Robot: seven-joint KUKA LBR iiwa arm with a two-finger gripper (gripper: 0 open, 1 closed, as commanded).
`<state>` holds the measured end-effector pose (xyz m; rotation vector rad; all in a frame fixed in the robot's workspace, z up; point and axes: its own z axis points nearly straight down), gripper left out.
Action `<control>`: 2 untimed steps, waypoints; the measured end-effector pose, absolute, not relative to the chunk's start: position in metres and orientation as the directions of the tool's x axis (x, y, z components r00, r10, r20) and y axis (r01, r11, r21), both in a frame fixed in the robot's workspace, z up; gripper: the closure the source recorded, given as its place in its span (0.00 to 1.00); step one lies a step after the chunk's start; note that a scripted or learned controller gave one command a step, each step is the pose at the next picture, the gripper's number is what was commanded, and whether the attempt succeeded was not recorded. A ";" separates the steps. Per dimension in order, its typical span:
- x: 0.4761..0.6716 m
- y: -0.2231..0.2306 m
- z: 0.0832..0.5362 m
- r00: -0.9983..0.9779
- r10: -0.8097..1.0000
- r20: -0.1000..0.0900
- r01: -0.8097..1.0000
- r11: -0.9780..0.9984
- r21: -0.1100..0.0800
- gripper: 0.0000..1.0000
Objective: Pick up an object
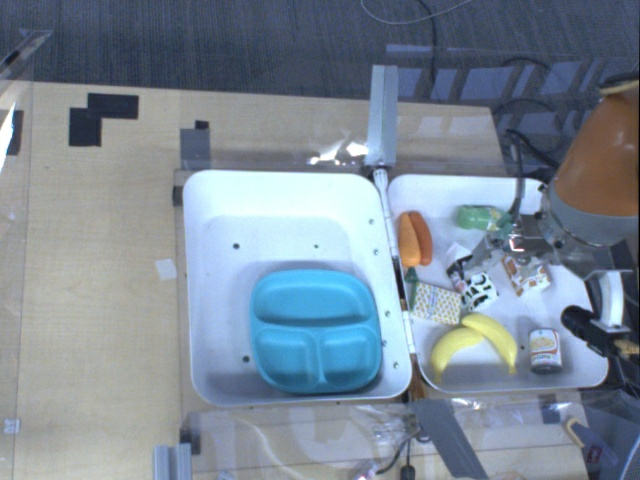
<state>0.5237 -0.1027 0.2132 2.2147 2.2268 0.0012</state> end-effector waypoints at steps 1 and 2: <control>0.546 -0.090 0.121 -0.049 0.999 -0.008 0.998 0.049 0.034 0.00; 0.542 -0.106 0.090 -0.001 1.000 -0.004 1.000 0.001 0.018 0.00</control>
